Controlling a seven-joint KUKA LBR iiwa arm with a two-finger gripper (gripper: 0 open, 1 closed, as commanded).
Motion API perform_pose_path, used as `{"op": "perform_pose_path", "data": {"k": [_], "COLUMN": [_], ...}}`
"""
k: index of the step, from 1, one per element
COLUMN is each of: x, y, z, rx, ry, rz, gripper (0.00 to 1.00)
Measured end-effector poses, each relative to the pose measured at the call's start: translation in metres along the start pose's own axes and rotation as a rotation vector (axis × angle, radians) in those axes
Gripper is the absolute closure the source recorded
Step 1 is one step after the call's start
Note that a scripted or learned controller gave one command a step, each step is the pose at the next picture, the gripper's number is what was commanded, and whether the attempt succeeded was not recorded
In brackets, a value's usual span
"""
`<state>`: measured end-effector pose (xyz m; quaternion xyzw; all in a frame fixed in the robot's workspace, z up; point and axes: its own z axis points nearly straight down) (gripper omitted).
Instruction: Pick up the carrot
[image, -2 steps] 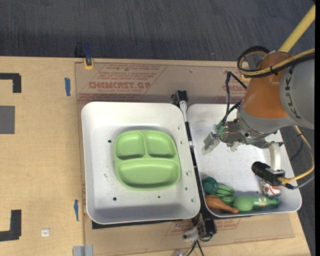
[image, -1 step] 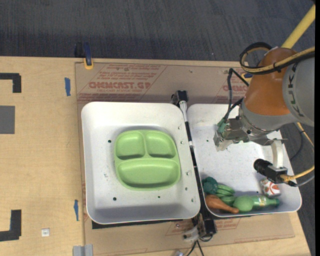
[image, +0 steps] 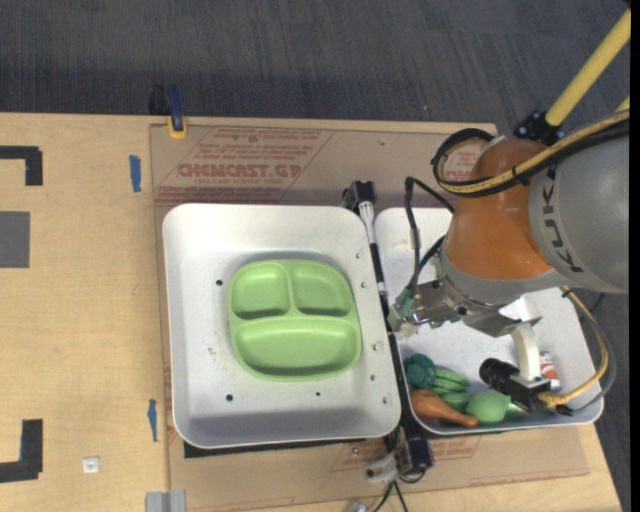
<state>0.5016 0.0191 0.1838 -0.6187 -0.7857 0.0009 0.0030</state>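
Note:
The carrot (image: 441, 408) is a small orange toy lying flat in the front left corner of the right bin (image: 420, 235). It points toward the bin's front edge. My gripper (image: 418, 308) hangs over the left side of that bin, close to the wall shared with the left bin. It sits behind the carrot, well apart from it. The orange wrist band and grey arm cover most of the right bin behind it.
A dark green leafy toy (image: 421, 371) lies just behind the carrot, and a light green round toy (image: 489, 406) lies to its right. The left bin (image: 195, 300) holds a green divided plate (image: 294, 318). Brown cardboard lies under both bins.

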Motion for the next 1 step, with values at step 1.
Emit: {"op": "perform_pose_path", "data": {"k": [1], "x": [0.0475], "y": [0.0276], "z": [-0.0004], "rx": [-0.008], "ry": [-0.005], "rz": [-0.254], "gripper": [1.0]}}
